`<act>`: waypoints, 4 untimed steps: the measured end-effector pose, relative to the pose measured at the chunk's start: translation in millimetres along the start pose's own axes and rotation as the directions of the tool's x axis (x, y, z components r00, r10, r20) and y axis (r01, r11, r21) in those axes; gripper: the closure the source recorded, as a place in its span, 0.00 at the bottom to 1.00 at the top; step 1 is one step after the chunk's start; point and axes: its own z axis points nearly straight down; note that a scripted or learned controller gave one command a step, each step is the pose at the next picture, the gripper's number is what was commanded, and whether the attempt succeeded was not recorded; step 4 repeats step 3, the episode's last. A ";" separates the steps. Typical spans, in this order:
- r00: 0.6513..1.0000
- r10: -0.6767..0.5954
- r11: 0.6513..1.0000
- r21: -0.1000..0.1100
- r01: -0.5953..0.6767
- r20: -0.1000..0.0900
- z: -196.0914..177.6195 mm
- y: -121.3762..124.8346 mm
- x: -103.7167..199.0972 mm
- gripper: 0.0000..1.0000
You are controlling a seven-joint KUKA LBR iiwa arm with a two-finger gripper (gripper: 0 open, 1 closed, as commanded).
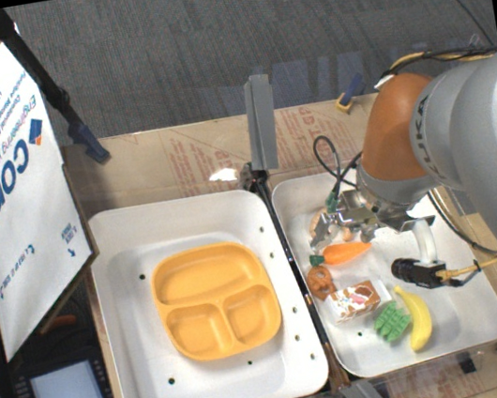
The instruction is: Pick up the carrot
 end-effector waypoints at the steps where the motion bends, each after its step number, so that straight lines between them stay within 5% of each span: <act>1: 0.994 0.105 0.994 -0.001 -0.105 -0.001 9.4 -23.2 -6.1 0.00; 2: 0.994 0.106 0.994 0.008 -0.106 -0.002 4.4 -24.5 -5.8 1.00; 3: 0.995 -0.099 0.995 0.006 0.099 -0.001 -87.7 -71.7 36.2 1.00; 4: 0.995 -0.099 0.995 0.006 0.099 -0.001 -87.7 -71.7 36.2 1.00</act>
